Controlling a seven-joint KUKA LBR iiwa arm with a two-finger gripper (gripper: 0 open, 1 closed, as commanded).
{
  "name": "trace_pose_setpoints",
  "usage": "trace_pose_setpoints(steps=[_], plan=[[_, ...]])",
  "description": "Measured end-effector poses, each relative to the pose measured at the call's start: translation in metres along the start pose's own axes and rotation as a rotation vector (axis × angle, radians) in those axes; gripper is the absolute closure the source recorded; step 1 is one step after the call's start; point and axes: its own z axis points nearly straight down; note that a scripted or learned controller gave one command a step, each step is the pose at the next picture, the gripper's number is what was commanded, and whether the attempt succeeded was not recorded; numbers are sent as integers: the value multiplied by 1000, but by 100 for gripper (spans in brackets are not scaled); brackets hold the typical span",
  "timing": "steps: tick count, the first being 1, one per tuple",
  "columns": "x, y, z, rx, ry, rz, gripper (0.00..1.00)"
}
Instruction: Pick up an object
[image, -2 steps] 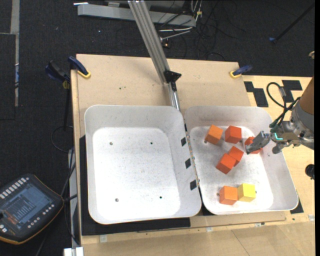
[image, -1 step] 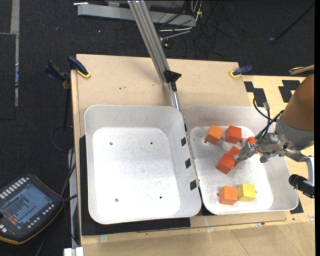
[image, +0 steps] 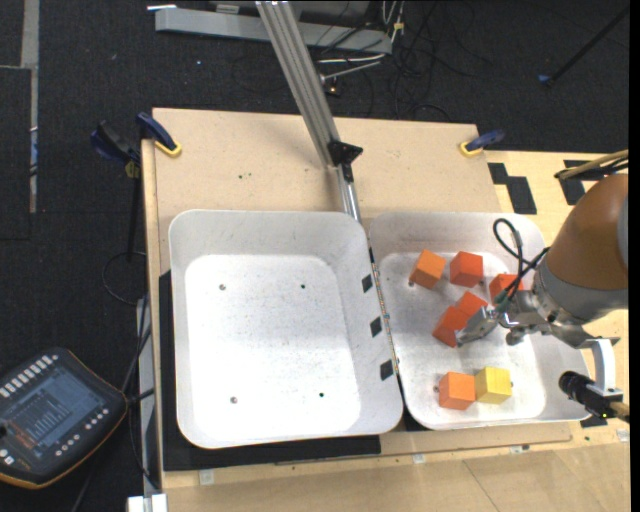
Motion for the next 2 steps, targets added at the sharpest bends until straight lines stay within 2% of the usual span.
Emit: trace_pose_setpoints(steps=[1,2], plan=[[1,1,31,-3,1,-1,0],[1,1,20,-7,0,-2,100]])
